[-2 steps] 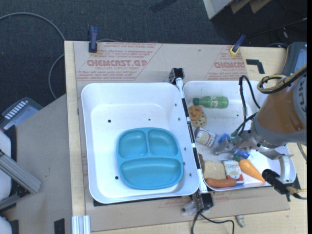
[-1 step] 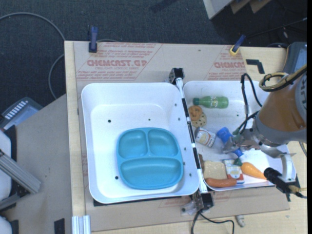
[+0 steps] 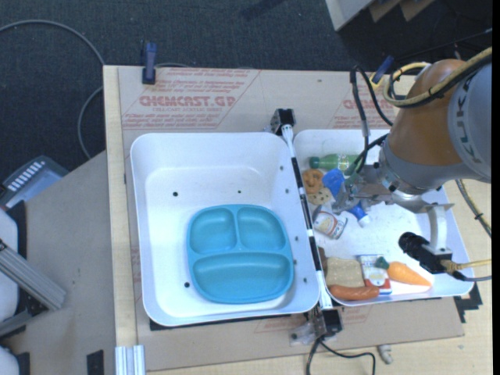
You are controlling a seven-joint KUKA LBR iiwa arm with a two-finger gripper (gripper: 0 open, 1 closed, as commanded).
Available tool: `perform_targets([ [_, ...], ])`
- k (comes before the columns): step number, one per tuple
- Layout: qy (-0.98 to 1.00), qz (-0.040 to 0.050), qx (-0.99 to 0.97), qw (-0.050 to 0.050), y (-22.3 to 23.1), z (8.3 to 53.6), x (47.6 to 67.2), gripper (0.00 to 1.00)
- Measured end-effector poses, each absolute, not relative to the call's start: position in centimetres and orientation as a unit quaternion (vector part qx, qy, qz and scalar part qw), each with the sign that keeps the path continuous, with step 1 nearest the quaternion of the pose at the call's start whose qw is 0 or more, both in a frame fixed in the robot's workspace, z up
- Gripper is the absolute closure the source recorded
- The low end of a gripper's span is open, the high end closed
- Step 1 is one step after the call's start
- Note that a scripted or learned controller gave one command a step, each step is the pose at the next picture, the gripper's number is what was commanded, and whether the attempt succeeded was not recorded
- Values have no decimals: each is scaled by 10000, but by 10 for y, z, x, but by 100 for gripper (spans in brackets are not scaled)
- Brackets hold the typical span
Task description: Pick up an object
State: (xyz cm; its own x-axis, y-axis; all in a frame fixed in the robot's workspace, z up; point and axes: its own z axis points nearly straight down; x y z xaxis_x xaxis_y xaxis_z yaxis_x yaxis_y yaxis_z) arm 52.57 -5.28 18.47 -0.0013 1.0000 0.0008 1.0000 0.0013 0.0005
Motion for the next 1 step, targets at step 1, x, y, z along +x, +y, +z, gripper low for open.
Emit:
perform_targets([
  [1, -7077, -4, -7066, -7, -19, 225, 593, 100],
])
